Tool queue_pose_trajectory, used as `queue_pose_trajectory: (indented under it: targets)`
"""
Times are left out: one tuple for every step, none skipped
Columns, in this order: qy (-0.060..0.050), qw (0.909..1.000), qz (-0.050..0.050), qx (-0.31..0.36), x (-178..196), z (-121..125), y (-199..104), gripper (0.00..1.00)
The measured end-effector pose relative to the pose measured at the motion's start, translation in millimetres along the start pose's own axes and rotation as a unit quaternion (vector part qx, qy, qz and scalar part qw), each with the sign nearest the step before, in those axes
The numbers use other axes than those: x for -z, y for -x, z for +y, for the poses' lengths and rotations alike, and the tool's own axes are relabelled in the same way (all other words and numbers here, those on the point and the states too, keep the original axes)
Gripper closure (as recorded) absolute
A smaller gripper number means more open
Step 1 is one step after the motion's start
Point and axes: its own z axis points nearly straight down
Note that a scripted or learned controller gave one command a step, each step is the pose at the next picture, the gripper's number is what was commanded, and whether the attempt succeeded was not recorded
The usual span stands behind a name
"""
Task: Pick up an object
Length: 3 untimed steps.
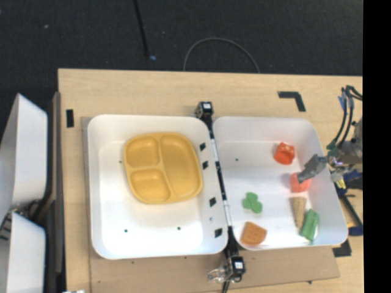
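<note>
The right white bin [244, 133] holds several small items: a red piece [284, 154] at the back, a pinkish-red block [299, 185], a green clover-shaped piece [252, 203], an orange wedge [253, 234], a beige cone [298, 207] and a green oblong piece [310, 224]. My gripper [313, 166] reaches in over the bin's right wall, with its grey tip just above the pinkish-red block and right of the red piece. Nothing is seen held in it.
The left white bin [104, 224] bears a yellow divided plate [163, 166]. Black clips line the seam between the bins [217, 176]. Cables and the arm's base [348, 151] crowd the right edge of the bench. White boxes [27, 151] stand at the far left.
</note>
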Motion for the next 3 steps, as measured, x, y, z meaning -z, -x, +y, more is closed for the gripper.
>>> queue_pose_trajectory:
  targets:
    - [0.005,1.0,-0.001,0.002,6,1,-1,0.0]
    - [0.003,1.0,-0.001,0.001,-58,3,-2,0.0]
    - [0.004,1.0,-0.001,0.0,-101,6,-3,0.0]
